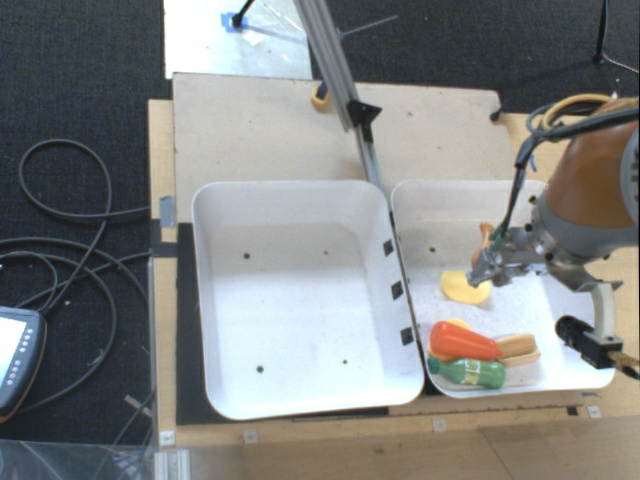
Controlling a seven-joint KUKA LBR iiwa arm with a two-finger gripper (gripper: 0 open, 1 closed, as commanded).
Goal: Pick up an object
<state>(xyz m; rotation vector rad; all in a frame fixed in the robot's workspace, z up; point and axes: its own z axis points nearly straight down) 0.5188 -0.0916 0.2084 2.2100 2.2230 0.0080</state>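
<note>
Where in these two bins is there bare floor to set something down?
The left bin is bare wall to wall. In the right bin, the back strip behind the gripper is free. Its front is crowded: yellow piece, orange carrot, green bottle, tan piece.

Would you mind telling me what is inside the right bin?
The right bin holds a yellow piece under the gripper, plus a red carrot, tan sausage and green bottle. The arm hides its right side.
</note>
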